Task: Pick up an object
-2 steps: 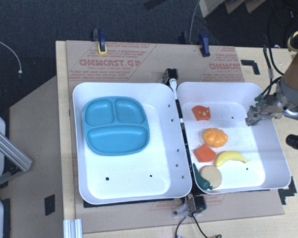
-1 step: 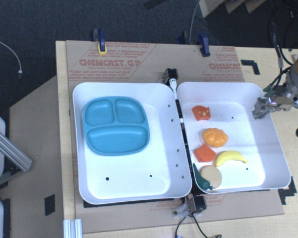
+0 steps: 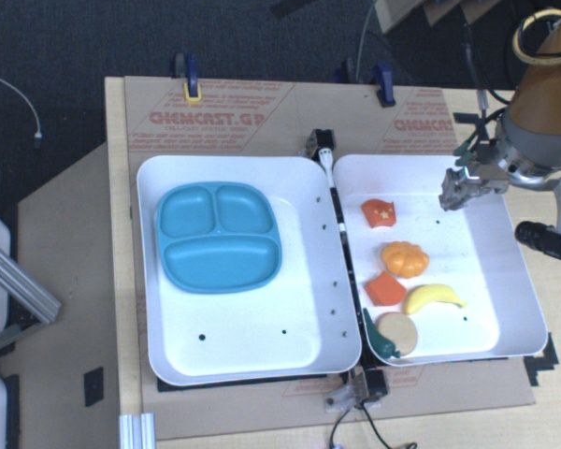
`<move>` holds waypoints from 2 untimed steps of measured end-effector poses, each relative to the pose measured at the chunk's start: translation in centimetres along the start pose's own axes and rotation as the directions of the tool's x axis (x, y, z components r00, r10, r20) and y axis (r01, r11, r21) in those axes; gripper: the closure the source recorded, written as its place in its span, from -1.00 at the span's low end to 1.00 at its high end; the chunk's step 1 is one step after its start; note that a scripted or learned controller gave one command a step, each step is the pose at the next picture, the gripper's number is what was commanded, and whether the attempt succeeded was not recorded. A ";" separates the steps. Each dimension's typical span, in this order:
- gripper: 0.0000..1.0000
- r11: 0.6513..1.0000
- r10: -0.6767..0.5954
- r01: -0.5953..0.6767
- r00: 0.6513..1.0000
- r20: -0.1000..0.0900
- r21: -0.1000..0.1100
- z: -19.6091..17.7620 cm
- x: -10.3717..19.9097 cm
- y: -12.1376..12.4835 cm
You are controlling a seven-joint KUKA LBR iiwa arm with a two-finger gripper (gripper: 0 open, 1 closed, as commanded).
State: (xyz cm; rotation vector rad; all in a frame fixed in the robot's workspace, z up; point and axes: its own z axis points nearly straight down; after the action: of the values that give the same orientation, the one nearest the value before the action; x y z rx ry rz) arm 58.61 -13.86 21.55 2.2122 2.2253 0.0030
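My gripper (image 3: 456, 193) hovers near the right bin's (image 3: 505, 279) far edge, finger state unclear; the board (image 3: 215, 110) reads "CHEMCAST GP".

Red lettering is showing on the brown cardboard sheet (image 3: 262, 110) lying beneath the two white bins. Above the left bin (image 3: 309, 279), the print is reading "CHEMCAST G.P", with smaller lines around it staying too fine to read. Above the right bin (image 3: 505, 279), the same red print is appearing again, reading "CHEMCAS" before the arm is cutting it off. Nothing else is carrying legible text.
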 end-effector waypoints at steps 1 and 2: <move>1.00 1.000 0.001 -0.001 1.000 -0.001 0.002 0.7 5.4 1.9; 1.00 1.000 0.001 -0.001 1.000 -0.001 0.002 1.2 9.9 3.3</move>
State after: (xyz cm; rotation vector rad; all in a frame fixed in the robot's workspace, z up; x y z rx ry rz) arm 61.86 -3.94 20.40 2.2150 2.2255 0.0027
